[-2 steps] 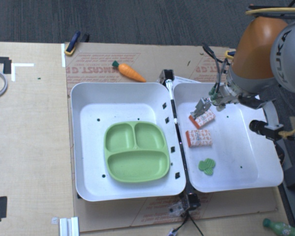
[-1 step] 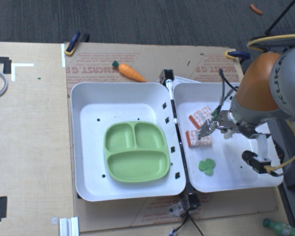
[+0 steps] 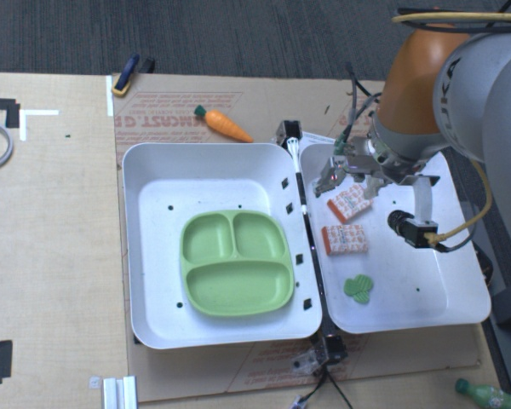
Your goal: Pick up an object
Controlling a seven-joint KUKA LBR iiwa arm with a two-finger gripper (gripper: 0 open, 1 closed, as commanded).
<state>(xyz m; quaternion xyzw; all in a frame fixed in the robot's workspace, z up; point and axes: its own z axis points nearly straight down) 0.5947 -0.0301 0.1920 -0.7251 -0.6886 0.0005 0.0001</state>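
My gripper (image 3: 349, 177) hangs over the back left part of the right bin (image 3: 460, 305), under the grey arm with its orange band. Just below it lies a tilted red and white box (image 3: 352, 202), touching or very close to the gripper's tip. A second red and white box (image 3: 345, 239) lies flat a little nearer the front. A small green toy piece (image 3: 358, 288) rests near the front of that bin. The wrist hides the part of the bin behind it.
The left bin (image 3: 145, 228) holds a green divided plate (image 3: 236, 262). An orange toy carrot (image 3: 224, 123) lies on the cardboard behind the bins. A blue and yellow tool (image 3: 126, 74) lies at the back left. A black cable end (image 3: 413, 228) hangs over the right bin.
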